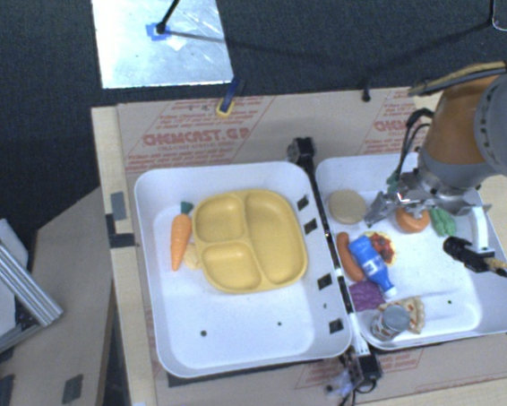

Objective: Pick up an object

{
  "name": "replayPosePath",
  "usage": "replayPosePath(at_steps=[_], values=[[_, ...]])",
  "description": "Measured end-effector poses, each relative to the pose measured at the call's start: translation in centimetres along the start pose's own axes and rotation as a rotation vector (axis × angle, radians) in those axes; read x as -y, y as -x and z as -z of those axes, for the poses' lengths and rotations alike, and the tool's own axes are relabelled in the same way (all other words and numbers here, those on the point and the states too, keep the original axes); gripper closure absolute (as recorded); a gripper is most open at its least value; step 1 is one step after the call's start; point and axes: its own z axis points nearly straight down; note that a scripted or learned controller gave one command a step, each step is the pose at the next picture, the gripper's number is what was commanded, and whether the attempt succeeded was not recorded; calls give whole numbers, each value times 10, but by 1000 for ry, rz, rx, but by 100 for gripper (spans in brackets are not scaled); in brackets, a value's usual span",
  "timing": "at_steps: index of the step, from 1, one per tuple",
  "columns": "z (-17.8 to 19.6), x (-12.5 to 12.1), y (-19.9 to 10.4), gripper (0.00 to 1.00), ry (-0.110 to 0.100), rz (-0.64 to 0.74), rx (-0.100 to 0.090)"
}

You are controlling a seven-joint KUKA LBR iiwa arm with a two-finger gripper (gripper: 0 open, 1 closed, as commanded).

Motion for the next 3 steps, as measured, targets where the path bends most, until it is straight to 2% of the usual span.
replayPosePath(at_steps=[1,3], values=[[9,0,0,100,1,0,0],[122,-12,-4,100,3,5,0]])
